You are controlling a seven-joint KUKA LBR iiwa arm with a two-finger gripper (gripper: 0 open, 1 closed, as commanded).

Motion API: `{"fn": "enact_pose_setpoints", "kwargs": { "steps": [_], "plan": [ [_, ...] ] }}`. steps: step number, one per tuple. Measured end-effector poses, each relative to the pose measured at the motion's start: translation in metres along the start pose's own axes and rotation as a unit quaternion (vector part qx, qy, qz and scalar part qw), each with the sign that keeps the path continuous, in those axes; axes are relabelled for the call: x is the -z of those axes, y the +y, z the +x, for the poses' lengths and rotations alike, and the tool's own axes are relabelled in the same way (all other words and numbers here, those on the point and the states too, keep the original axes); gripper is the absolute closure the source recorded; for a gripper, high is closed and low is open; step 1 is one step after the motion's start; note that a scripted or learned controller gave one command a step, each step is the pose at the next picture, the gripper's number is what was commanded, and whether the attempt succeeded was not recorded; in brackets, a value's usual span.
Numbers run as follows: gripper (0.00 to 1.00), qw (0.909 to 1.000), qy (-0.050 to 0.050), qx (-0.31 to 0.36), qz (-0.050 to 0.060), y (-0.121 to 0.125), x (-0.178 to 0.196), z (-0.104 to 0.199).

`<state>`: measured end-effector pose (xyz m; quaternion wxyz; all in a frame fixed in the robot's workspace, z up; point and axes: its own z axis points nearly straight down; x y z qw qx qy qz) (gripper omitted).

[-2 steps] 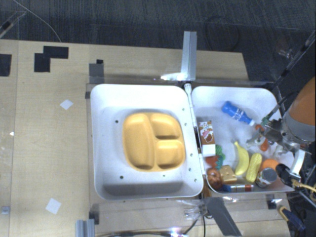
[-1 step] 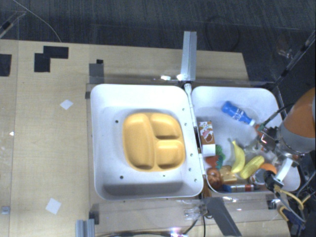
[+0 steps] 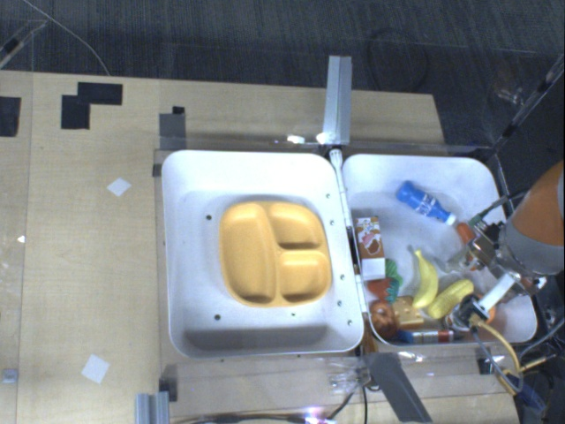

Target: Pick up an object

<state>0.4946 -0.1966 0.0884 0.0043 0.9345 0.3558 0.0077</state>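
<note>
Banana (image 3: pixel 426 276) in right bin (image 3: pixel 459 168) toward its near edge, second yellow piece (image 3: pixel 452 295) just beside it, tool (image 3: pixel 475 247) close at their right, opening state cannot be told, blue bottle (image 3: pixel 425 203) near far edge, snack packet (image 3: pixel 369 237) along left wall.

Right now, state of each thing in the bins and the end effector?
yellow divided tray: flat, right way up, in the left bin
blue bottle: on its side, in the right bin
bananas: unpeeled, lying side by side, right bin
small carton: lying flat by the right bin's left wall
end effector: at the right bin's right side, near the bananas
</note>
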Motion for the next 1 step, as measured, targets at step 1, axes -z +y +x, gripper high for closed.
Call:
{"fn": "enact_pose_setpoints", "kwargs": {
  "steps": [1],
  "plan": [
    [0.00,0.9961,-0.003,-0.088,-0.001,-0.0033,-0.0004,-0.0003]
  ]
}}
